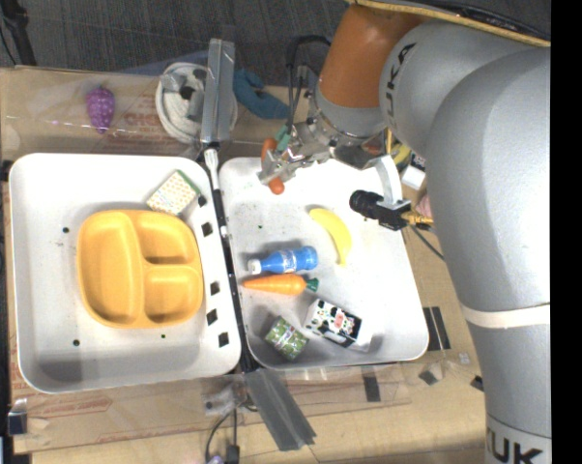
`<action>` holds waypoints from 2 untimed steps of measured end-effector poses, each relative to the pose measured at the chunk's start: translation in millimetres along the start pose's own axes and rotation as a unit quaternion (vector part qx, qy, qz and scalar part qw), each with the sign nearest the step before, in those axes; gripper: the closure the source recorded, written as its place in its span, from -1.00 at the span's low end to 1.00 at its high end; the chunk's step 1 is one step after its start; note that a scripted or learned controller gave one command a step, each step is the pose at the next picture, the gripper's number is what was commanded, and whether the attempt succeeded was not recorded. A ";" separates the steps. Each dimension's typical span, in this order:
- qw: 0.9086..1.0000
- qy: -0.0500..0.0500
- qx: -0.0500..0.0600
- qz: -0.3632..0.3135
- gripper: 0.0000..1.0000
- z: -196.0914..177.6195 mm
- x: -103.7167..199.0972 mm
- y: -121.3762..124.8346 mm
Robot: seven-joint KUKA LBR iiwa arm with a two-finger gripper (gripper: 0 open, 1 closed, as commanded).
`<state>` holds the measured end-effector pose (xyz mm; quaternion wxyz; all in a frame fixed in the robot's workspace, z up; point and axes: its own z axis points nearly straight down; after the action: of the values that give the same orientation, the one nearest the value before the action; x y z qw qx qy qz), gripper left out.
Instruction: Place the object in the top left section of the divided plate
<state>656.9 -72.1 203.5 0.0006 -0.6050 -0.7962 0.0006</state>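
Observation:
The yellow divided plate (105, 288) lies in the left bin (40, 191), with nothing in its sections. My gripper (278, 169) hangs over the far left corner of the right bin (397, 298). A small orange-red item (276, 188) shows right at its tip, and I cannot tell whether it is held or lying on the bin floor. Lower in the right bin lie a banana (332, 230), a blue bottle (283, 260), a carrot (275, 284), a green packet (285, 337) and a black-and-white carton (333, 323).
A speckled pale sponge (172, 194) rests in the left bin just beyond the plate's far right corner. A grey divider (214, 211) runs between the bins. Behind the bins sit a purple item (101, 107) and a white coil (183, 97). The arm's bulk covers the right side.

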 end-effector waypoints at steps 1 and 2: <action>1.000 0.000 0.000 0.000 -1.00 0.0 0.0 0.0; 0.998 -0.001 -0.001 -0.068 -1.00 -107.9 54.5 -37.2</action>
<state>606.6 -29.6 311.5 -0.0007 -0.5498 -0.8353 0.0000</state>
